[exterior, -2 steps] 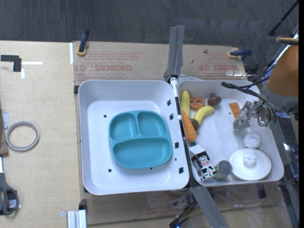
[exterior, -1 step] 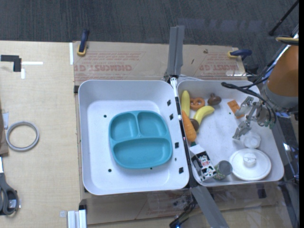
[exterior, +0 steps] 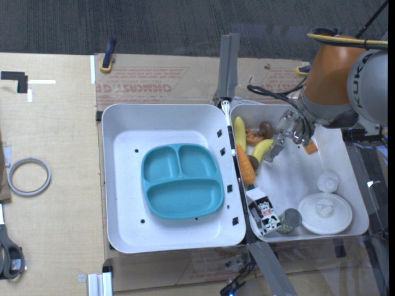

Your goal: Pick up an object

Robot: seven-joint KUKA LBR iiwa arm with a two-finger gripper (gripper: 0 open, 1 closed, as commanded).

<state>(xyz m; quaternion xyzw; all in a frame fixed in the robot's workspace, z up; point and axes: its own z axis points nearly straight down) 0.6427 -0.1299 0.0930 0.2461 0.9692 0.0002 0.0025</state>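
Observation:
My gripper (exterior: 286, 144) hangs low over the back of the right bin (exterior: 355, 165), under the orange band of the arm (exterior: 330, 73). It is just right of a yellow banana (exterior: 264, 148) and appears close to or touching it. A second banana (exterior: 239, 131), an orange carrot (exterior: 246, 166) and a small brown item (exterior: 266, 129) lie along the bin's left wall. A small orange piece (exterior: 310, 146) shows just right of the gripper. I see nothing lifted.
The right bin also holds a white round lid (exterior: 325, 213), a small white cup (exterior: 328, 181), a printed carton (exterior: 264, 213) and a grey disc (exterior: 290, 217). A blue divided plate (exterior: 182, 180) sits in the left bin (exterior: 117, 165). A tape roll (exterior: 28, 176) lies on the bench.

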